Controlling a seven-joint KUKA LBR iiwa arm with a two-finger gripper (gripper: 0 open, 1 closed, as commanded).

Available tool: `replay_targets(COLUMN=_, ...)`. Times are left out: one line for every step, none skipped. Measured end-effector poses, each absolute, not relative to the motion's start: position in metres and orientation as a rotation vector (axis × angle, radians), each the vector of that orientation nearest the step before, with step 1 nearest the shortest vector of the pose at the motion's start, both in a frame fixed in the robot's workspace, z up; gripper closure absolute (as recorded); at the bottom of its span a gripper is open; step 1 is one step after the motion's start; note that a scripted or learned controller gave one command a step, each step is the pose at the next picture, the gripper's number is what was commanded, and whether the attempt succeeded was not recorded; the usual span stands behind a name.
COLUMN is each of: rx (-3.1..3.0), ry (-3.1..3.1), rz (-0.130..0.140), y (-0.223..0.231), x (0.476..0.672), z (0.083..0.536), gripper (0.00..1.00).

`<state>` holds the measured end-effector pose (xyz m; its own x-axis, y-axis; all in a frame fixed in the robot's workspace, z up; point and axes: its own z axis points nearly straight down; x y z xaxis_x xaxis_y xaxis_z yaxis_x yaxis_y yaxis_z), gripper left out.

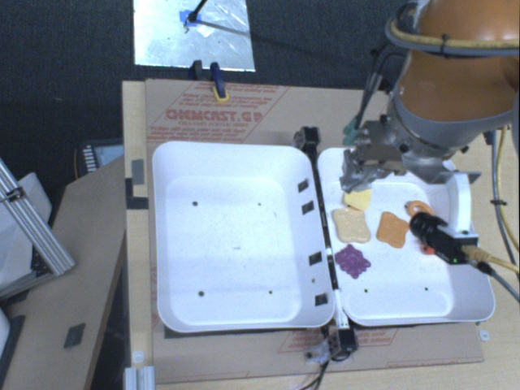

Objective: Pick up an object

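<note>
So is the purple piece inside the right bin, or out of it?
Inside. The purple piece lies flat on the floor of the right bin, near its left wall, below the beige piece.

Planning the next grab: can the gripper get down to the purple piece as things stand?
Probably yes. The purple piece lies flat and apart from the tan piece, nothing over it; the gripper hangs just beyond.
</note>
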<state>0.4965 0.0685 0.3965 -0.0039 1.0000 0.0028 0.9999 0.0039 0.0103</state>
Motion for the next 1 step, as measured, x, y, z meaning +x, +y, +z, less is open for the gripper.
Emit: replay_targets(rx=2.203, ry=2.228, rz=0.030, y=0.1301, x=0.4862, z=0.5445, gripper=1.00)
